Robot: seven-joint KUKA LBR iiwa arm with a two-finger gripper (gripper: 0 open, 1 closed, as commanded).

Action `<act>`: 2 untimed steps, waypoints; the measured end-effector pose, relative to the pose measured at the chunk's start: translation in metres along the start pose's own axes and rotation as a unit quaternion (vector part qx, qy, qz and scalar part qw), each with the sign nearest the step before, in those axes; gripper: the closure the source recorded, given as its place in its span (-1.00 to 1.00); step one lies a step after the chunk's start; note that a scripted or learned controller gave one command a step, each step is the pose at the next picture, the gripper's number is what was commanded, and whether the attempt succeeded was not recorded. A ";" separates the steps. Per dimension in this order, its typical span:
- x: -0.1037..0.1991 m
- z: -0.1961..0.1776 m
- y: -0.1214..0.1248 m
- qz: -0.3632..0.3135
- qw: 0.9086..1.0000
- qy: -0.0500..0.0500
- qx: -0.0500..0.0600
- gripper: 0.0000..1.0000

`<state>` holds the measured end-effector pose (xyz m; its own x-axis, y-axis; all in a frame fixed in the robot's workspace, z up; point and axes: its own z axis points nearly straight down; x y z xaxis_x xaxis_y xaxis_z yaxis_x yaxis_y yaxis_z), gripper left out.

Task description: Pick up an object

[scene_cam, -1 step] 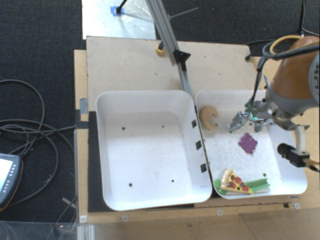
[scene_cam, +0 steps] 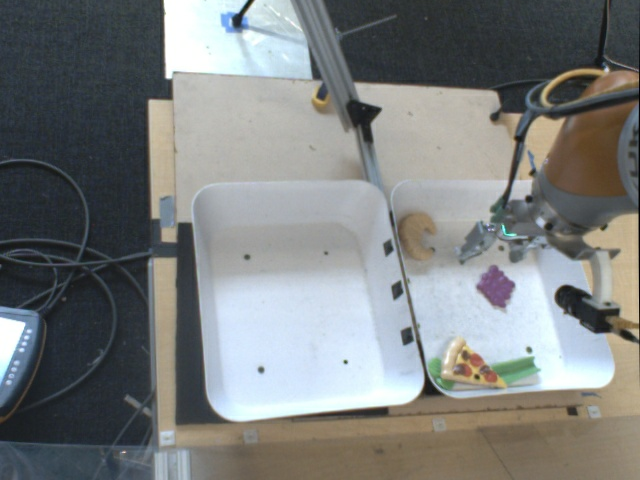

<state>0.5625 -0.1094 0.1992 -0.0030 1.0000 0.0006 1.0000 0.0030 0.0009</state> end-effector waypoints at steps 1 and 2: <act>0.008 0.046 0.001 0.001 1.000 0.000 0.002 -1.00; 0.011 0.109 -0.003 0.001 1.000 0.000 0.003 -1.00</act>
<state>0.5598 -0.0985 0.0903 -0.0001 1.0000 0.0014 1.0000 0.0002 -0.0055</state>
